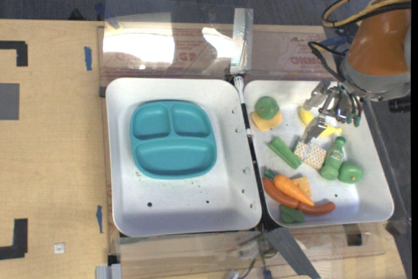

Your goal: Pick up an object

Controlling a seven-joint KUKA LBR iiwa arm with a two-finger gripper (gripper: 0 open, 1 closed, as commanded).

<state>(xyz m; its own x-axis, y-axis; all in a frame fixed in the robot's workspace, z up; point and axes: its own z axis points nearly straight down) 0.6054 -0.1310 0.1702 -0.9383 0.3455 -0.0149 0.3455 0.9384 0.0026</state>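
The end effector (pixel 321 122) hung low over the upper part of the right bin (pixel 382 189), its metal fingers (pixel 312 131) pointing down and to the left. Whether they stood wide or narrow could not be told, and nothing showed between them. Their tips were just above a waffle-patterned cracker (pixel 311 154), with a yellow piece (pixel 307 116) just beside them. A green bottle (pixel 334 159) stood near, touching a green pepper (pixel 351 172). A green bean-like stick (pixel 283 151) lay left of the cracker, and a green ball on a yellow base (pixel 266 112) sat farther up. At the bin's near edge a carrot (pixel 286 191) lay against a red sausage (pixel 316 208). The left bin (pixel 124 193) held a teal divided plate (pixel 172 139). Both bins rested on the bench (pixel 46 160).
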